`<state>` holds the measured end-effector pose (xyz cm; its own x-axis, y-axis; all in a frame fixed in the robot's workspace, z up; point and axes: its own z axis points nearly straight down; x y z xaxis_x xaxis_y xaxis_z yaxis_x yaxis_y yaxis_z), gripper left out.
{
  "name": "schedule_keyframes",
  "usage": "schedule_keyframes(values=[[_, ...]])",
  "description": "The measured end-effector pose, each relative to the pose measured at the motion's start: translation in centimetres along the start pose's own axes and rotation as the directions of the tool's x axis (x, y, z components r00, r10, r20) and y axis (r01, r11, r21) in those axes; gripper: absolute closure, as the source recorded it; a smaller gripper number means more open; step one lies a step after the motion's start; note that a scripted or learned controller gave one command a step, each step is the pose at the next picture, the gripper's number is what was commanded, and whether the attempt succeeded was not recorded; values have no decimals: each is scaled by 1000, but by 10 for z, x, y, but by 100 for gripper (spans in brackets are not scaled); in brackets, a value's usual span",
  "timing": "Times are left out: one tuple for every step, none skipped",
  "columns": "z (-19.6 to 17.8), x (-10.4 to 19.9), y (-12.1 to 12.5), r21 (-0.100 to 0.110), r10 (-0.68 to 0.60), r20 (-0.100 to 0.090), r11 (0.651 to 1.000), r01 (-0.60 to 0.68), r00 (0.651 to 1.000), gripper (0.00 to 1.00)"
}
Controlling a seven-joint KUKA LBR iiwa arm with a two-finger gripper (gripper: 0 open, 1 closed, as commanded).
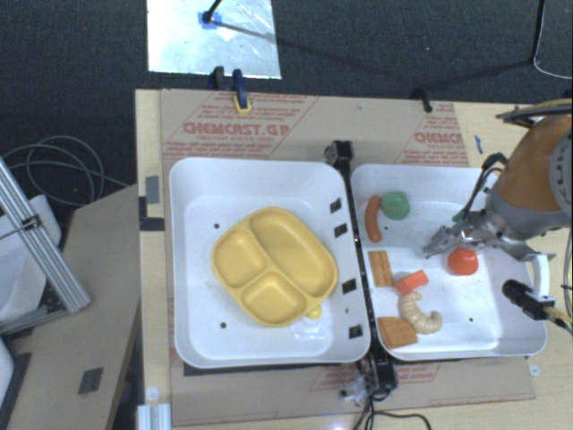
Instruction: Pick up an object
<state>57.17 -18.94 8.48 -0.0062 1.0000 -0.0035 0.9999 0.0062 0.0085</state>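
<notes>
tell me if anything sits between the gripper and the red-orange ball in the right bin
Nothing visible does. The gripper hangs just left of the red-orange ball, with bare white bin floor between them; the green ball lies farther off.

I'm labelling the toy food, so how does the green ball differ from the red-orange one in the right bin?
The green ball sits near the bin's far wall, beside the sausage; the red-orange ball sits mid-bin, right by the gripper. Green stands well apart from the arm. Both are small, round, and rest on the right bin floor.
</notes>
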Motion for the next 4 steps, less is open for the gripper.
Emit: schedule_keyframes(values=[[-12,0,-3,3,2,-2,1000,-2,1000,100],[-12,1,-3,4,2,-2,1000,-2,1000,0],[1,-18,-58,12,9,-3,1000,-9,1000,0],[-11,-17,-54,4,5,-2,1000,-5,1000,100]])
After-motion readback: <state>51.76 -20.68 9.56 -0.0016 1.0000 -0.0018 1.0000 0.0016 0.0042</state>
